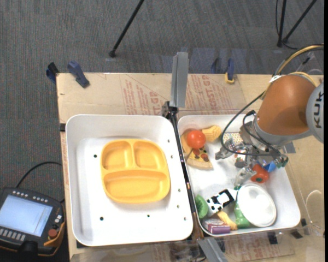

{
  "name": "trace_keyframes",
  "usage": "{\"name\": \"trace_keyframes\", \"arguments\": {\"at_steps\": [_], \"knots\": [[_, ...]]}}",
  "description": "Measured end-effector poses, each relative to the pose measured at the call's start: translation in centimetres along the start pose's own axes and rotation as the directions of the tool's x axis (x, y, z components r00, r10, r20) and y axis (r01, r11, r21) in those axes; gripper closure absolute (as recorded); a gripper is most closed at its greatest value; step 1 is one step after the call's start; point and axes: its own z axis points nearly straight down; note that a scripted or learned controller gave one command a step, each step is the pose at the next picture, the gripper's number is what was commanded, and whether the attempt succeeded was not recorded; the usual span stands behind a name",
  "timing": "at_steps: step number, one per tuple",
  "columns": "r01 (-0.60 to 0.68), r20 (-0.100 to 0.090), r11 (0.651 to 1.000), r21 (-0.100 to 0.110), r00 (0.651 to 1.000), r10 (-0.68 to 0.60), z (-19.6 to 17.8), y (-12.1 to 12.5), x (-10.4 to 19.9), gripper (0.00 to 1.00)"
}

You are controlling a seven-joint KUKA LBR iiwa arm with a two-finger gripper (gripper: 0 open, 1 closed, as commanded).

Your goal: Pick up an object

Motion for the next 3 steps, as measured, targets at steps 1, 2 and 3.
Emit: {"name": "trace_keyframes", "arguments": {"at_steps": [1,2,3], "knots": [[0.172,0.001,0.985,0.001,0.985,-0.172,0.0,-3.9,4.0,0.0],[0.291,0.0,0.957,-0.001,0.957,-0.291,0.1,-1.0,0.1,0.0],[0.286,0.005,0.958,-0.001,0.958,-0.286,-0.9,-1.0,0.0,1.0]]}}
